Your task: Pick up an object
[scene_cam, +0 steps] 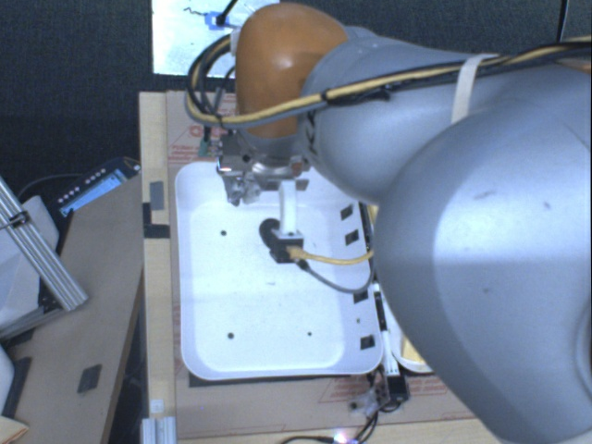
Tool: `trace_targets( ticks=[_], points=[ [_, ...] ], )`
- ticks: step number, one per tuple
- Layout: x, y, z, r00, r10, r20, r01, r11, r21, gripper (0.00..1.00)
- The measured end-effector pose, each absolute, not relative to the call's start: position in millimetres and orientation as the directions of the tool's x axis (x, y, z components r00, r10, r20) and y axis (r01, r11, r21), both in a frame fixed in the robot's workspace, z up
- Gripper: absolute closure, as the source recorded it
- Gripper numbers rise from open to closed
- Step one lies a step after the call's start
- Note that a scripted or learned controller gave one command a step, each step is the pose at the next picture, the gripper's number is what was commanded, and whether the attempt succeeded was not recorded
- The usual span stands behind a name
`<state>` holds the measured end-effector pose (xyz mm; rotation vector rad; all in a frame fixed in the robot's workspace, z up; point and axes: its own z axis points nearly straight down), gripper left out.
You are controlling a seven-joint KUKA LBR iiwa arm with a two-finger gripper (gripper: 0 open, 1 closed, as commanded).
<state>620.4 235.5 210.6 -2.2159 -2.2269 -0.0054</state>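
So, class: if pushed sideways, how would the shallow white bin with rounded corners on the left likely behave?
The shallow white bin is wide and low-walled, so it probably wouldn't tip. Its smooth, thin-looking walls suggest something light that might slide, though the small black tabs along its right rim may hold it.

The arm is mostly one big, smooth grey rounded arm casing (481,248), chunky shells with soft seams. The tool (239,192) itself is a small silvery metal piece. Right above the tool sits a domed orange band (282,63). A bundle of black cables (199,81) loops out beside that, and farther from the tool a thin yellow cable (370,86) runs along the grey shell, under a pale strap (465,86) wrapped round it.
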Motion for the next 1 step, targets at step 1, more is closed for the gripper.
trace_targets(
  ticks=[1],
  points=[
    [563.8,190.4,208.8,0.001,1.000,-0.002,1.000,-0.001,-0.004,1.00]
  ],
)
